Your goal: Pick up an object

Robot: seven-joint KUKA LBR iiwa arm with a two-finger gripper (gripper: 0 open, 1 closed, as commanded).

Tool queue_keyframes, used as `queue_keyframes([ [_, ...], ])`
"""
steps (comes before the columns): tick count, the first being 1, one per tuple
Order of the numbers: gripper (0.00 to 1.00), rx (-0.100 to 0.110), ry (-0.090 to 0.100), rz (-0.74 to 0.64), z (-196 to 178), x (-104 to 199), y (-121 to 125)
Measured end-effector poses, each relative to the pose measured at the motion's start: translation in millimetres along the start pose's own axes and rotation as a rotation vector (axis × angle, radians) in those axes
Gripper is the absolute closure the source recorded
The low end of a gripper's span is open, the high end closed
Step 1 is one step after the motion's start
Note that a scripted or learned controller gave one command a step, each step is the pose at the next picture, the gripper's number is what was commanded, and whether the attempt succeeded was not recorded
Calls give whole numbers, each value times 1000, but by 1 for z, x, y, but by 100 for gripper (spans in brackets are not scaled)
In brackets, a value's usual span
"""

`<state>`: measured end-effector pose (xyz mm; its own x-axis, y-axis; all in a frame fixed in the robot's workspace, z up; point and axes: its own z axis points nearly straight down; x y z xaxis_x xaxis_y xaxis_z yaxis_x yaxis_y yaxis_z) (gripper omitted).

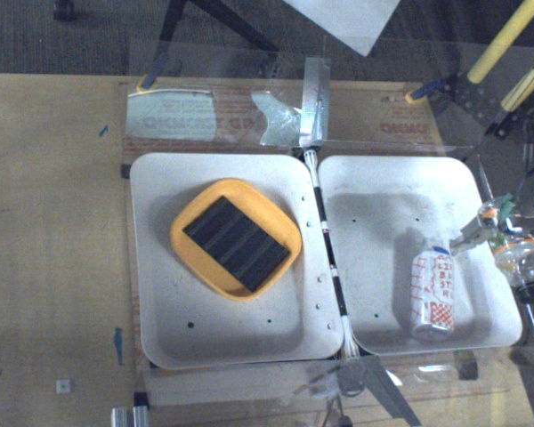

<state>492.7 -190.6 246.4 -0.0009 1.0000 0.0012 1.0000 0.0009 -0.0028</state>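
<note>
Claw (497, 225): at 3 o'clock rim of right bin (374, 185), state unclear, can't tell.
Bottle (433, 294): white w/ red print, unreadable, right bin, 5 o'clock.
Left bin (160, 327): orange-rimmed dark pad (236, 238).

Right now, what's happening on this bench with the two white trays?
Nothing is being held at this moment. The left bin contains a yellow pad with a dark ribbed top, lying flat near its middle. The right bin holds a red-and-white patterned packet, lying toward its right side. At the right bin's right edge some robot hardware pokes in, close to the packet's upper end; the view is too unclear to say more.
</note>
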Motion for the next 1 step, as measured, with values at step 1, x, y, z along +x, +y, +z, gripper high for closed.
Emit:
queue_keyframes([
  [1, 0, -14, -4, -31, 146, -1, 14],
])
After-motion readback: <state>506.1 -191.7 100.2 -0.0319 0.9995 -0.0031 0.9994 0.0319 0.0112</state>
